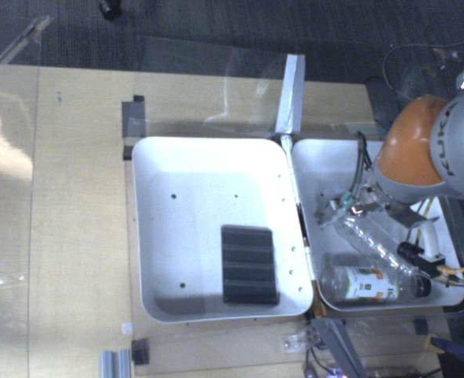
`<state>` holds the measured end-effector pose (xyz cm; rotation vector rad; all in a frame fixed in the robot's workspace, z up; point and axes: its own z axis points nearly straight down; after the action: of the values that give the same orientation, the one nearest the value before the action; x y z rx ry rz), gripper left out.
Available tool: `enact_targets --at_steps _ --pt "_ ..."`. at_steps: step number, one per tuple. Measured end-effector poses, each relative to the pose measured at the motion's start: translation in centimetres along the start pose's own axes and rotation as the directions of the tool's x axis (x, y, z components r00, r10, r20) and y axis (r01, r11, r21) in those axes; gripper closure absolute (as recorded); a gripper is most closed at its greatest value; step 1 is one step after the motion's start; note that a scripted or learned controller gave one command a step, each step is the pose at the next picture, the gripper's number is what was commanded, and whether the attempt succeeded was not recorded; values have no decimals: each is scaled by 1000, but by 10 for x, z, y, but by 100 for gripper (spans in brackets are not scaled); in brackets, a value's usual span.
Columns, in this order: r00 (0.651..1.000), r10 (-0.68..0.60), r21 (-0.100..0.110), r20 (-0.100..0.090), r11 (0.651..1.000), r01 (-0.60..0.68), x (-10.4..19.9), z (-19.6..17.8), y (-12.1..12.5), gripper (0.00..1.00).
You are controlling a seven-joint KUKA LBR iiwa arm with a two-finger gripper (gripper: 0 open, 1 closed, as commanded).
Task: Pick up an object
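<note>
Left bin point(161, 211), black block point(249, 264) near front rim

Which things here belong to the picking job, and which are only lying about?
Belonging to the job:
- gripper
- clear bottle
- black ridged block
- right bin
- left bin

Only lying about:
- metal bracket
- clear sheet

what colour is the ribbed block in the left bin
Black, with ridges running across it: the ribbed block shows clearly in the camera view, lying in the left bin.
</note>
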<state>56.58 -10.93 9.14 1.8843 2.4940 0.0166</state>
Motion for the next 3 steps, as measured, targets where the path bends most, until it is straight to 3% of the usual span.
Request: enact_targets --at_steps 1,2,3 --pt "999 51 5 -3 999 -51 9 3 49 0" --pt "972 233 16 -3 972 -233 18 -5 17 0" --pt "979 204 8 -1 979 -204 7 4 60 0"
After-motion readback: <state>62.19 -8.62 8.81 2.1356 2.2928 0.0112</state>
